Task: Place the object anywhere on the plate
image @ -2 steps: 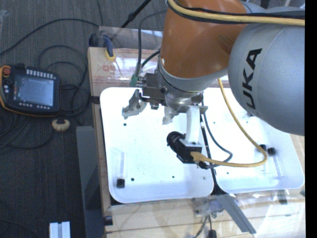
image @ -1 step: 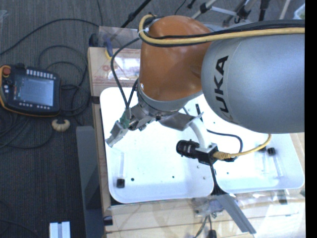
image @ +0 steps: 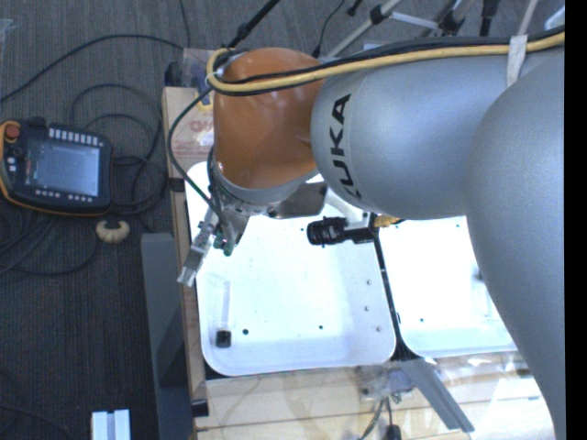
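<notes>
A small dark block [image: 223,338] lies near the front left corner of the left white bin [image: 303,342]. My gripper [image: 197,259] hangs over that bin's left rim, well behind the block and apart from it, pointing down and to the left. Nothing shows in its grasp. The arm's orange band [image: 261,122] and grey body cover the back of both bins.
The right bin [image: 440,324] adjoins the left one, with a dark divider between them. A black cylinder [image: 335,232] juts from the arm over the left bin. On the floor to the left lie a teach pendant [image: 55,168], cables and a tape roll [image: 115,230].
</notes>
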`<state>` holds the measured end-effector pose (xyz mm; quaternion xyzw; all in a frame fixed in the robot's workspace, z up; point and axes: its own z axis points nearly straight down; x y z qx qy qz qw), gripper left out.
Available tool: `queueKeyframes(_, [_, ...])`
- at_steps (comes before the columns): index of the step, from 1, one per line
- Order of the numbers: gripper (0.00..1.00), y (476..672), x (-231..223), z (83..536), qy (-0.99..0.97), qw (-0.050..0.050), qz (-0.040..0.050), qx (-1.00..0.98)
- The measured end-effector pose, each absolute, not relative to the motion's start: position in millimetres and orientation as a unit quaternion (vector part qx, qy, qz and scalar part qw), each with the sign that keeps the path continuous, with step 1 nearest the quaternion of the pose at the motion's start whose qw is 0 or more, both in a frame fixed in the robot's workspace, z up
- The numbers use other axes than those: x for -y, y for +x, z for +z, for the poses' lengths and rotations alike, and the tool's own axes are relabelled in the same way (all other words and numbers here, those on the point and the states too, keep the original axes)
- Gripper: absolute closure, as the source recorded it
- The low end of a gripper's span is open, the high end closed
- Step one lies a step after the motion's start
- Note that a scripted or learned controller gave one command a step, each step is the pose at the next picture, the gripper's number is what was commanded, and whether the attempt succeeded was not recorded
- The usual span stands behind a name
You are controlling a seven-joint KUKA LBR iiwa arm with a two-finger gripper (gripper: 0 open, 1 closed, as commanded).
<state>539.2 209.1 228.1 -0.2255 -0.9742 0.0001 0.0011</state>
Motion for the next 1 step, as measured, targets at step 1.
queueKeyframes(1, [0.00,593.1,-147.9,282.9,-0.232,-0.001,-0.0004,0.973])
